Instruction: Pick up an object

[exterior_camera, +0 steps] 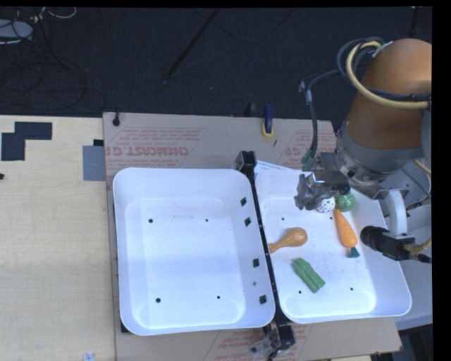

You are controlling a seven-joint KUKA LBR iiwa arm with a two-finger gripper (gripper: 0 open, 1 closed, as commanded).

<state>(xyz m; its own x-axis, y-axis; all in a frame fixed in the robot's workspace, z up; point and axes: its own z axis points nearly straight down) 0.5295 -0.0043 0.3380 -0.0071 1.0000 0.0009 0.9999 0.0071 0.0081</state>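
Green ridged block (309, 274) lowest in right bin (384, 300); gripper (308, 195) above, finger state unclear.

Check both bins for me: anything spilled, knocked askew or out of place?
Nothing stands out. The carrot, green piece and tan gourd-shaped toy lie apart on the right bin's floor; a white dotted ball and green ball sit beside the pincer.

A dark carpeted floor (176, 56) fills the upper part from ten to one o'clock, with black cables (42, 21) trailing across it. At nine o'clock lies a pale wooden benchtop (49, 247) bearing dark rectangular patches (28, 137) and a grey one (93, 162). A brown cardboard sheet (183, 137) printed with red lettering spreads across the centre, a blue-and-yellow clamp (268, 121) gripping its twelve o'clock edge.
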